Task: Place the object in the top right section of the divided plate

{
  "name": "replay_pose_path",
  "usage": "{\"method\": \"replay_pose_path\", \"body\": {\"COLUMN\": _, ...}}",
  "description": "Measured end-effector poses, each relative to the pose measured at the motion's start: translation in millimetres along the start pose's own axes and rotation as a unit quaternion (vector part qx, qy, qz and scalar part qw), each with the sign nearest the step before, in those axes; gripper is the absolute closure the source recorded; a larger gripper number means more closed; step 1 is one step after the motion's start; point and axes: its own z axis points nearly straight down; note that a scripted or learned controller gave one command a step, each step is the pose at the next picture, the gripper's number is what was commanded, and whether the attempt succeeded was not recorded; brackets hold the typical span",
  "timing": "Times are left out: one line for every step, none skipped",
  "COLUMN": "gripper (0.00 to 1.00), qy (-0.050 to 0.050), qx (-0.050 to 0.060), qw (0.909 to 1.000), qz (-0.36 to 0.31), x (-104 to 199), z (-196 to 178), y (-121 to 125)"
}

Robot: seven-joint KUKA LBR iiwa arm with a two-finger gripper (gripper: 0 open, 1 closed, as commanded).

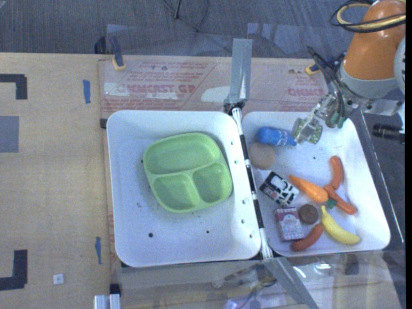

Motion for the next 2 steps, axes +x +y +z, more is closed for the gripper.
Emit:
{"method": "replay_pose_path", "body": {"gripper": 1.0, "qy": 0.0, "qx": -0.001, "qw": 0.9763, "qz": -0.216, "x": 63, "z": -6, "y": 30}}
{"method": "replay_pose_path", "body": {"gripper": 1.0, "qy": 0.001, "qx": 0.0, "qw": 0.9929, "qz": -0.119, "x": 105, "z": -6, "y": 87}}
